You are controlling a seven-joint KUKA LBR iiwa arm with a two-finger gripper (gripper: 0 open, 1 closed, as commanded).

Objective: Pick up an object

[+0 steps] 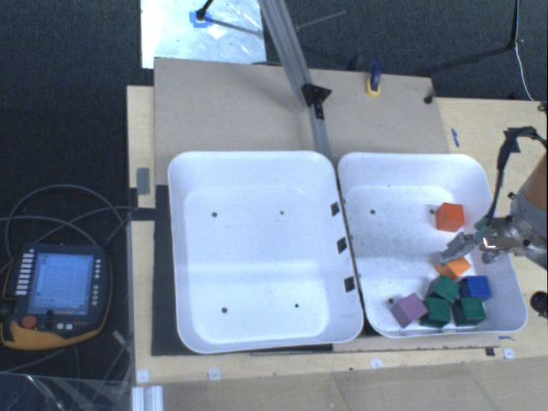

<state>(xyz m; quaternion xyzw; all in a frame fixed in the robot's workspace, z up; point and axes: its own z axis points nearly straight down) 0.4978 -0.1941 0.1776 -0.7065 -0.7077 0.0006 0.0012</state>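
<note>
**Gripper low over the block cluster in the right bin**

The gripper (462, 248) reaches in from the right and sits low in the right bin (402, 174), just above the flat orange block (455, 268). If the fingers are spread or pressed together I cannot tell; nothing is visibly pinched between them.

To do this step well, I think the arm should choose one block with free sides. The orange cube (449, 217) stands alone, apart from the others, so the fingers could close on it without pushing a neighbour. The flat orange block touches the green blocks (443, 298), so a grasp there may catch two things or slip off.

The right bin holds all the objects: the two orange pieces, the green blocks, a blue block (476, 287) and a purple block (409, 308), crowded in its near right corner. The left bin (257, 174) shows its white floor with some small dark dots. Both bins lie side by side on the worktop (257, 92).
</note>
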